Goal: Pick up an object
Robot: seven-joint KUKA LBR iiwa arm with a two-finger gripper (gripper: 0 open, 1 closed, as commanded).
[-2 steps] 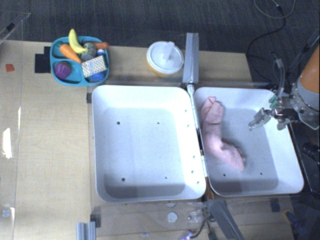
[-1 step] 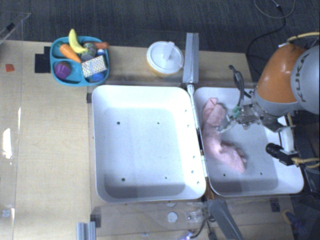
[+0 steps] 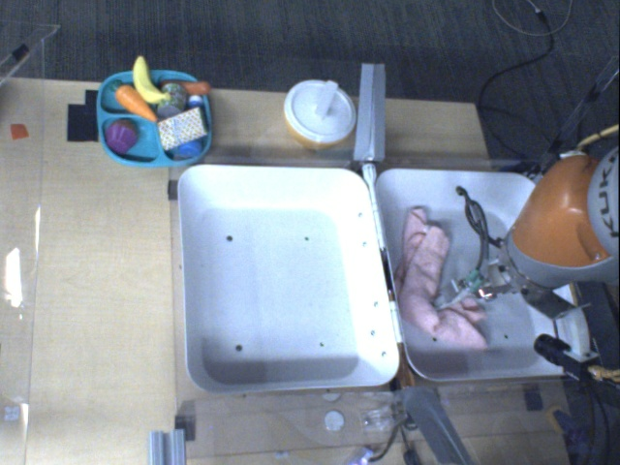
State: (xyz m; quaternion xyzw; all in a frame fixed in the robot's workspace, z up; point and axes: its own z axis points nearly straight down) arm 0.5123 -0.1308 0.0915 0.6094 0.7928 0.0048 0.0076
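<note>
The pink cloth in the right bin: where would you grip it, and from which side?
Probably the upper lobe of the pink cloth, coming straight down from above. It lies limp and crumpled on the floor of the right bin, long axis running top to bottom, and that raised fold sits away from the walls. The claw hovers by its lower right.

The arm [image 3: 567, 226] reaches leftward, its end effector [image 3: 467, 292] lowered.
</note>
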